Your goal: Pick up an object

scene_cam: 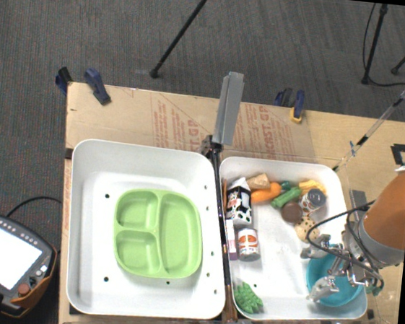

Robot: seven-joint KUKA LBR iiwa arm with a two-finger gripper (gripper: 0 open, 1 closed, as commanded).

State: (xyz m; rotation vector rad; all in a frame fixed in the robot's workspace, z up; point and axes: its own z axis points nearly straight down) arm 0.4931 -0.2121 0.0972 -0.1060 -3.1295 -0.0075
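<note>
End effector [336, 276] hovers over blue bowl [333, 289] (carton [239, 202] lettering unreadable).

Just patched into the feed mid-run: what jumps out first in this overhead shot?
The bright green divided tray lies alone in the left bin. The right bin is crowded: a cow-print carton, a small can and a carrot cluster toward its far side. At its near right corner the gripper hangs over a blue bowl.
</note>
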